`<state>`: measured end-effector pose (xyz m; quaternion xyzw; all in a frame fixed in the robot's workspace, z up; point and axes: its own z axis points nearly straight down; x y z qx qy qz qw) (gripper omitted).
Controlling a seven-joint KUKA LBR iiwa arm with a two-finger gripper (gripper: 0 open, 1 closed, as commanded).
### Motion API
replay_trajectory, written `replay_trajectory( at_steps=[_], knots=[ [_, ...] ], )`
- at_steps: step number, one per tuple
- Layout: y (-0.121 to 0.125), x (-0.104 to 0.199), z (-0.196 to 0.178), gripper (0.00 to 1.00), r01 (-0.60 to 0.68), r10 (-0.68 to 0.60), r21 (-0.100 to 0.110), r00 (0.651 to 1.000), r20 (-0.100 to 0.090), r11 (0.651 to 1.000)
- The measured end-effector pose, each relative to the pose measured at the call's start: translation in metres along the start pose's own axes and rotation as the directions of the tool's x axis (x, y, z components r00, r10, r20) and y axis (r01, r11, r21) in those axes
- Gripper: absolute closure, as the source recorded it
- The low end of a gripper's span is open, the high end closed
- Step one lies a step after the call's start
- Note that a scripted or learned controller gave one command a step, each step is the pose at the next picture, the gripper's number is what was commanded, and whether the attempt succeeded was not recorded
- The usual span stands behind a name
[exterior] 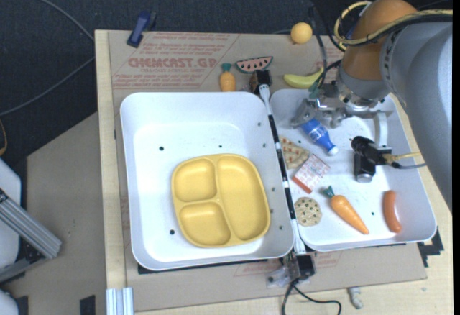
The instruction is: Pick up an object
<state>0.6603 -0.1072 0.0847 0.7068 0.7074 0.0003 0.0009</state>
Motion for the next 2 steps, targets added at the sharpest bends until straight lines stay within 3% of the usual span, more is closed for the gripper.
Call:
replay_trajectory(
  at_steps=[1,2],
  knots=[
    [0.001,0.001,-0.011,1.0,0.001,-0.001,-0.003,1.0,0.001,1.0],
    [-0.061,0.034,-0.102,1.0,0.0,0.0,0.0,1.0,-0.002,1.0]
  ],
)
